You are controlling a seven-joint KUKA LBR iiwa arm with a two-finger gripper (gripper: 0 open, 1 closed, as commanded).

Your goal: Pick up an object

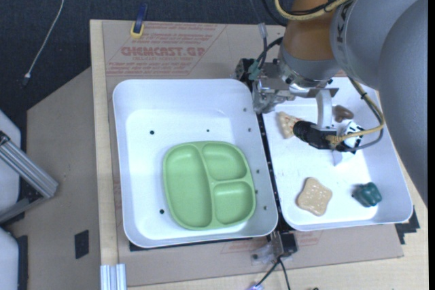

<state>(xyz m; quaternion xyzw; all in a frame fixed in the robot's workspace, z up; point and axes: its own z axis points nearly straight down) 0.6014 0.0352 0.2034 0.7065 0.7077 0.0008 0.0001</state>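
Observation:
My gripper (293, 109) hangs over the back left part of the right bin (391, 210), under the orange wrist band. Its two grey fingers (325, 111) stand apart, so it is open, with nothing gripped between them. Just below the fingers lie a small tan piece (287, 124) and a black toy (307, 135) with a yellow and white end (346, 134). A brownish bit (342, 113) lies close behind that toy. Nearer the front of this bin rest a tan cracker-shaped object (314, 195) and a teal object (368, 194).
The left bin (136, 112) holds a green divided plate (207, 183). The wall between the two bins (266, 153) runs just left of the gripper. Cables trail from the wrist over the right bin's back. Cardboard (170, 47) lies under both bins.

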